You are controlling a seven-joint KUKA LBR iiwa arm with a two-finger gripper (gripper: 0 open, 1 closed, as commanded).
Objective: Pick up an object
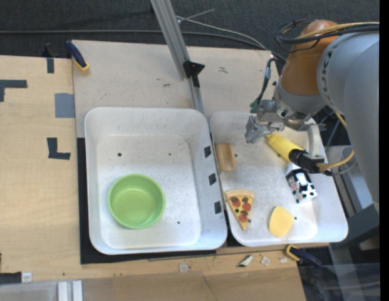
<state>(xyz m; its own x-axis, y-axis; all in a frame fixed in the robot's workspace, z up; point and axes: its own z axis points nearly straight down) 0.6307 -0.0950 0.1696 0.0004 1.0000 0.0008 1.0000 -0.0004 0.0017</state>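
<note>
My gripper (pixel 255 132) hangs over the back of the right bin (pixel 326 234), its fingers pointing down with nothing visible between them. Just right of it lies a yellow tool with a black tip (pixel 287 149). A black-and-white object (pixel 301 185) sits further toward the bin's right side. A tan wooden block (pixel 225 157) lies by the bin's left wall. A pizza slice toy (pixel 240 207) and a yellow rounded piece (pixel 281 221) rest near the front. A green bowl (pixel 136 200) sits in the left bin (pixel 119 127).
A slanted metal pole (pixel 175 39) rises behind the bins. A yellow-and-blue clamp (pixel 77 55) grips the board at the back left. Cables run along the back of the bench. The grey arm with its orange band (pixel 310 58) fills the right.
</note>
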